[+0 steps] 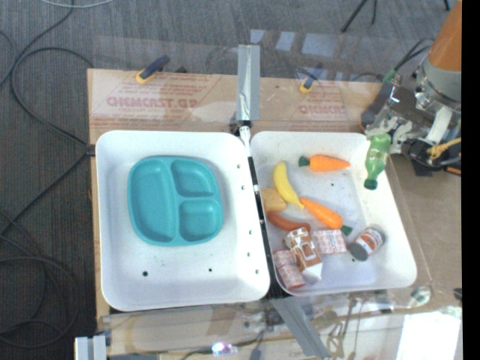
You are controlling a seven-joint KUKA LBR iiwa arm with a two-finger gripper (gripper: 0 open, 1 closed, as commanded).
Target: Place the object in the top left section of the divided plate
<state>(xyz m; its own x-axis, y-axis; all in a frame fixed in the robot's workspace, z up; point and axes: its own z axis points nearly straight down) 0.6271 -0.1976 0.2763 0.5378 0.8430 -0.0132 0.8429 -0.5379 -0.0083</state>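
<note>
Teal divided plate [176, 199] sits alone in left bin [120, 276] — open approach from above. Right bin [397, 265] crowded — green bottle [376, 160] probably leaning on its far rim.

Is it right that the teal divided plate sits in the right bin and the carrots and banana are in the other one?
Not quite. The camera view shows the teal divided plate in the left bin, not the right one. The two carrots and the banana are indeed in the other one, the right bin.
</note>
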